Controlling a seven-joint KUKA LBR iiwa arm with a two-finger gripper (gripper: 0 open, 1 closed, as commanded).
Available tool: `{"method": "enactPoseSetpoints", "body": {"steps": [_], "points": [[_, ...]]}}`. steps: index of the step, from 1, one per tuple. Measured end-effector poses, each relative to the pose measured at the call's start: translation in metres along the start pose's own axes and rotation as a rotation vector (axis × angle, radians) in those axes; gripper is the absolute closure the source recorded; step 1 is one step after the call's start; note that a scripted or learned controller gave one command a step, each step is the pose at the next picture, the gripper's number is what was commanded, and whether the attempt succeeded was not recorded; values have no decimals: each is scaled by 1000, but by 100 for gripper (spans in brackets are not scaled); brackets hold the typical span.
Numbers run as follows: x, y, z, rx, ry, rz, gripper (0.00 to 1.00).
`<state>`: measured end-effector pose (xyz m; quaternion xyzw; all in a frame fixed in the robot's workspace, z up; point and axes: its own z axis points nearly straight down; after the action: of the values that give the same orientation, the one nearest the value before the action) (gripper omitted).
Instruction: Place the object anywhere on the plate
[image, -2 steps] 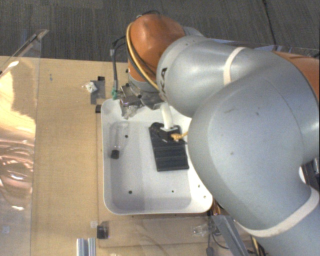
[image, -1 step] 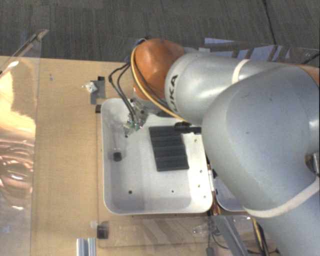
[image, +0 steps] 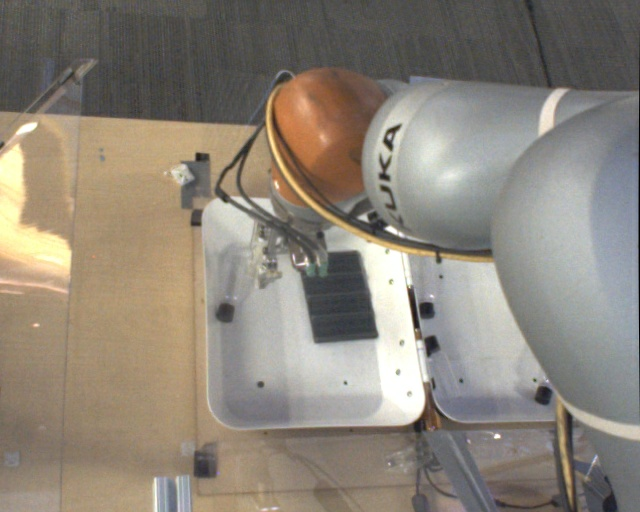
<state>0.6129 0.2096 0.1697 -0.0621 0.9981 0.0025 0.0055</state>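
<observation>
The dark ribbed plate (image: 340, 297) runs lengthwise top-to-bottom (slightly tilted) mid-frame in the left bin (image: 240, 400); gripper (image: 285, 260) at its upper-left corner.

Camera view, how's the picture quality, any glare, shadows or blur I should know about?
Camera view: strong glare washes the bench surface at the left; the arm is close to the lens, looks soft and bulges large at the right; the gripper is slightly blurred; soft shadows fall along the left bin floor, while the dark ridged plate reads fairly sharp.
</observation>
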Motion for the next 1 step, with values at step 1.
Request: {"method": "enactPoseSetpoints", "body": {"steps": [1], "points": [[93,39,54,-1,3,-211,100]]}}
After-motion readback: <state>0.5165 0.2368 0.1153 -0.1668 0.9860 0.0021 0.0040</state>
